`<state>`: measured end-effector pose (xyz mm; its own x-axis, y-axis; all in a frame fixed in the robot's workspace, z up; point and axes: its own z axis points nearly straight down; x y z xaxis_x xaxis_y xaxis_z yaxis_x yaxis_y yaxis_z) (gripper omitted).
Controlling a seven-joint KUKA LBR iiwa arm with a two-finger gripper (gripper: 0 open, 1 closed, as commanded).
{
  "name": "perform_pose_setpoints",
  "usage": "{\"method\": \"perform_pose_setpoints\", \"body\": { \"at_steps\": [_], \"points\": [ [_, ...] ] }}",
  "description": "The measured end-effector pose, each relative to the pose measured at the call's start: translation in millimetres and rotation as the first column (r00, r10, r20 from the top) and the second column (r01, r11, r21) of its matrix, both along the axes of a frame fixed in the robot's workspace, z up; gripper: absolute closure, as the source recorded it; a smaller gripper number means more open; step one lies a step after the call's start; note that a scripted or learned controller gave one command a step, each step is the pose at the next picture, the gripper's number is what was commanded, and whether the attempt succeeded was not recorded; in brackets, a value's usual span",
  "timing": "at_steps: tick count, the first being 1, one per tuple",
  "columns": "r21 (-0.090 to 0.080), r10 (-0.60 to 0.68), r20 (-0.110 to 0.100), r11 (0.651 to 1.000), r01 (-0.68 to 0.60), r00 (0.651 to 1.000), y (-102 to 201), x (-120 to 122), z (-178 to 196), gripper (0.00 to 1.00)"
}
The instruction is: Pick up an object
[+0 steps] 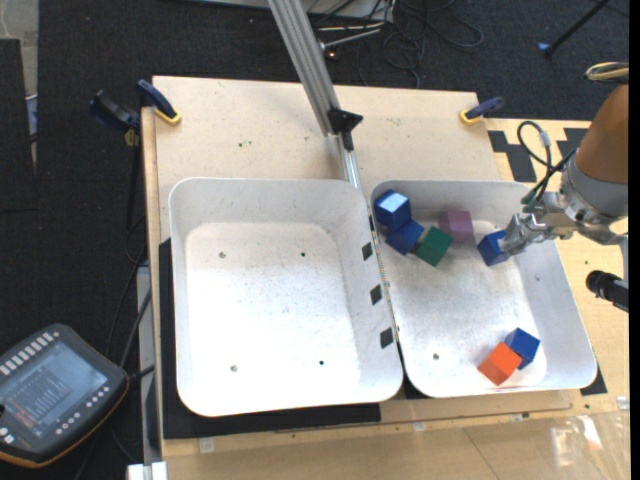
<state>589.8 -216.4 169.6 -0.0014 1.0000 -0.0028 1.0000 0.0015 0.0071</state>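
My gripper point(506, 241) reaches in from the right over the right bin point(560, 308), near its right wall. A small dark blue block point(491, 250) sits at the fingertips, and the fingers look shut on it. Further left in this bin lie a light-topped blue cube point(392, 208), a dark blue cube point(405, 235), a green cube point(433, 246) and a purple cube point(457, 224). An orange cube point(499, 363) and a blue cube point(522, 346) touch each other at the bin's front right corner.
The left bin point(190, 268) stands beside the right one, sharing a raised divider edge point(375, 268). A slanted metal pole point(305, 48) comes down to the back of that divider. Clamps sit at the board's back corners, and a teach pendant point(50, 393) lies front left.
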Motion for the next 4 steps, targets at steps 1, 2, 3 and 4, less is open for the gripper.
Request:
{"method": "perform_pose_setpoints", "body": {
  "at_steps": [1,2,3,4],
  "points": [
    [0.0,0.002,0.0,1.0,-0.002,1.0,7,1,46,1.0],
    [-0.001,0.001,0.002,1.0,-0.001,1.0,0,4,108,1.0],
    [0.004,0.006,-0.007,1.0,-0.006,1.0,55,12,93,1.0],
    [0.004,0.006,-0.008,1.0,-0.006,1.0,103,16,80,1.0]
  ]
}}
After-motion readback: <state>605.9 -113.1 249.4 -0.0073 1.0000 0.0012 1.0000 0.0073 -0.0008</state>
